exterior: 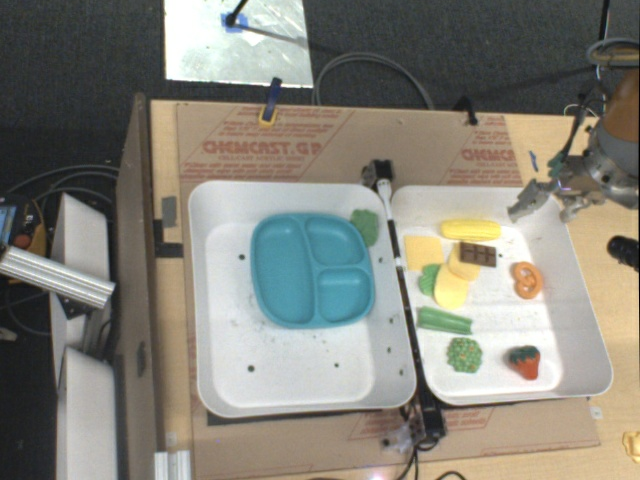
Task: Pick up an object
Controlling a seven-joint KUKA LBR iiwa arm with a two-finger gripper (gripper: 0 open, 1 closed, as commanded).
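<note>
A: Where's the gripper (545,196)?

B: Poised above the right bin's (585,313) far corner, carrying nothing; its spread I cannot tell.

A: Targets?

B: Just nearside-left: toy corn (470,230), pretzel (526,279), strawberry (525,361), loosely scattered, probably for easy picking.

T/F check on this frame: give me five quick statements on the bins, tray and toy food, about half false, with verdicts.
1. The blue tray lies in the left bin. True.
2. The corn cob lies on the blue tray. False: it is in the right bin.
3. The pretzel is in the right bin. True.
4. The gripper holds the strawberry. False: the strawberry lies in the bin, far from it.
5. The chocolate piece sits in the left bin. False: right bin.
</note>
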